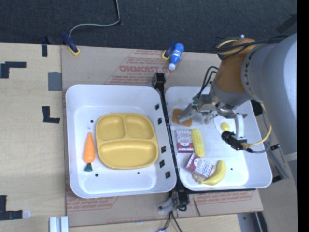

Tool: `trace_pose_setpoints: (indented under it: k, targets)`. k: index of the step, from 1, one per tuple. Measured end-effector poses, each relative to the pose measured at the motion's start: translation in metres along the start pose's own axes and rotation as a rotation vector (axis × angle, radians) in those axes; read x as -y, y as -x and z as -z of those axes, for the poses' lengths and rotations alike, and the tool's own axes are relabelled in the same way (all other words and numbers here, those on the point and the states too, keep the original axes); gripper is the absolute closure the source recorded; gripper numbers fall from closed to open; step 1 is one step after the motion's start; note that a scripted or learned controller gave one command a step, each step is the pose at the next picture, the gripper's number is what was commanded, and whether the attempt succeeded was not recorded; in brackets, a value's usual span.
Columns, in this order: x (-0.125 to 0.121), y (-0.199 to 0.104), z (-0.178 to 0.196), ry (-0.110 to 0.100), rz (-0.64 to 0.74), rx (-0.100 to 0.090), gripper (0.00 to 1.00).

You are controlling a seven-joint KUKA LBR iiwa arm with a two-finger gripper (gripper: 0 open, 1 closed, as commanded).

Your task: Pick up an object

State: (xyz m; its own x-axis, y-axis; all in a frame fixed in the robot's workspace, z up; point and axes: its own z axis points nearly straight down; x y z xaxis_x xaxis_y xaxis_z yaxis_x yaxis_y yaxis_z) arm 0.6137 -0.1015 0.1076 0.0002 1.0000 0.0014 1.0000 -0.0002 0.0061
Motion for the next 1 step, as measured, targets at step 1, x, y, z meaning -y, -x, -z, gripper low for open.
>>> trace_pose_setpoints:
  k: [1]
  targets:
    - [0.0002, -0.0004, 0.0092, -0.001, 0.000, 0.000, 1.00]
